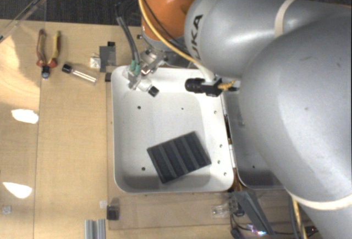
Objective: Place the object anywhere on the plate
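We see the pincer (139, 79) low over the far left corner of the left bin (165, 117), just inside its rim. We cannot tell whether it is apart or together, nor whether it holds anything. One small green bit (133, 71) shows at its tip, and one small black piece (153, 90) sits just beside it, towards the bin's middle; we cannot say whether either is a loose thing.

One plate (179, 156), black and ridged, lies flat in the left bin, at its near side and closer to its right wall. It is askew to the walls and well apart from the pincer.

The arm (264, 67) crosses above the left bin's right wall and covers most of the right bin (247, 174). That makes two bins, side by side.

On the table (66, 139), out past the left bin's left wall, lie one pair of pliers (47, 50) with red handles and one clear tube (80, 72). One dark block (108, 55) stands near the bin's far left corner, and one small black cube (113, 212) sits off its near left corner.
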### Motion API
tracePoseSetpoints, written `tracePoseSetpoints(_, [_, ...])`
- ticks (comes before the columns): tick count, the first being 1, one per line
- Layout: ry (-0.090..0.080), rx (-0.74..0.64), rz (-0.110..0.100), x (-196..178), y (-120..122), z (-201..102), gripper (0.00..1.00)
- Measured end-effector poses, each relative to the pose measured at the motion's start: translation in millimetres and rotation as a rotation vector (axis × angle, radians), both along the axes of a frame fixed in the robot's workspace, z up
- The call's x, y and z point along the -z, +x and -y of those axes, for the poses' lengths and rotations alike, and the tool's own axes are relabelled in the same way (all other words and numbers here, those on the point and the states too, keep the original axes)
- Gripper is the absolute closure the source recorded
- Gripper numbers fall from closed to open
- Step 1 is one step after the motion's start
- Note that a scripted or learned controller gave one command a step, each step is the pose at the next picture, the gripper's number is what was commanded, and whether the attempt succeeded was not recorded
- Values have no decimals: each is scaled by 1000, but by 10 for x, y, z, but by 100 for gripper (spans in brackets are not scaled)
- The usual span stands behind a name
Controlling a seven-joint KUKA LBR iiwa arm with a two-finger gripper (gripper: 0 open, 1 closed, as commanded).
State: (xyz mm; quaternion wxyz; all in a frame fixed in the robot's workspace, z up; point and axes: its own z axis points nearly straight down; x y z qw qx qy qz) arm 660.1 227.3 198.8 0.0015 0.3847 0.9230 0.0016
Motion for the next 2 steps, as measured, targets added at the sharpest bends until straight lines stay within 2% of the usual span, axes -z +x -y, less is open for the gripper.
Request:
tracePoseSetpoints(1, [1,38,3,-838,4,-13,100])
tracePoseSetpoints(2, [0,94,-2,965,-76,-12,100])
